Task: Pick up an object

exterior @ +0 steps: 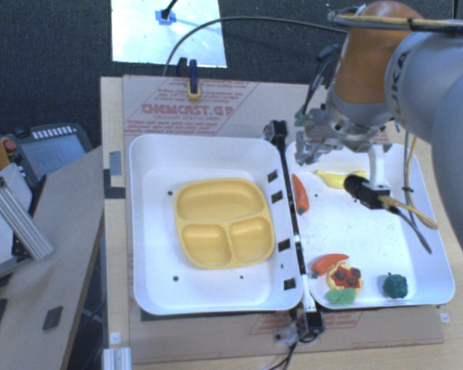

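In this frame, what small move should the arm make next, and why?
Probably shift the hand slightly toward the yellow piece and lower onto it. The hand hangs over the far-left corner of the right bin, and the yellow piece lies close by, whereas the orange-red piece sits close to the divider.

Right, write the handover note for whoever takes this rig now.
Gripper: above the far left part of the right bin; no object visibly lifted.
Right bin: orange carrot by the divider, yellow piece just past the gripper, red pepper, pizza toy and green piece along the near edge.
Left bin: yellow divided tray.
Done: nothing picked that I can see.
Left: the whole pick; carrot and yellow piece lie closest, likely targets.
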Tool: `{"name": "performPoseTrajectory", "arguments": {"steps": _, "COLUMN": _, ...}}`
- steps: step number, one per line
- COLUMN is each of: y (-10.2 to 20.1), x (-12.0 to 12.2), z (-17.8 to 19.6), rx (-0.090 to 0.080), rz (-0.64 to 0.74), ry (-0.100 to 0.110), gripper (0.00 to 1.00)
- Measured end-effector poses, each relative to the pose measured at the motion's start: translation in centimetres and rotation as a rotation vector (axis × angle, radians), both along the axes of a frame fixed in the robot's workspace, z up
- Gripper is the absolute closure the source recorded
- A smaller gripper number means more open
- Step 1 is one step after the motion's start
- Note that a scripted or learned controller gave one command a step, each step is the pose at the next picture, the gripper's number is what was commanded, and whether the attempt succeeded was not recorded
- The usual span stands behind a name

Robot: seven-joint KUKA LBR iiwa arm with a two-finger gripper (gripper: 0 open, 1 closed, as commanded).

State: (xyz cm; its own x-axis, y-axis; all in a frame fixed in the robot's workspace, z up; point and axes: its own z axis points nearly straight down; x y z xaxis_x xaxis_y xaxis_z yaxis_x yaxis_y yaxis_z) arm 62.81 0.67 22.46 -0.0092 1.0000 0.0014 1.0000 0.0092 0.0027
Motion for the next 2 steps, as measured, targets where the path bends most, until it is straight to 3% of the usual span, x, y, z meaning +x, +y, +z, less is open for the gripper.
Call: {"name": "performPoseTrajectory", "arguments": {"steps": 2, "y": 9.4, "x": 1.6, "z": -0.7, "rx": 0.0, "rz": -0.001, "ry": 0.0, "gripper": 1.0}}
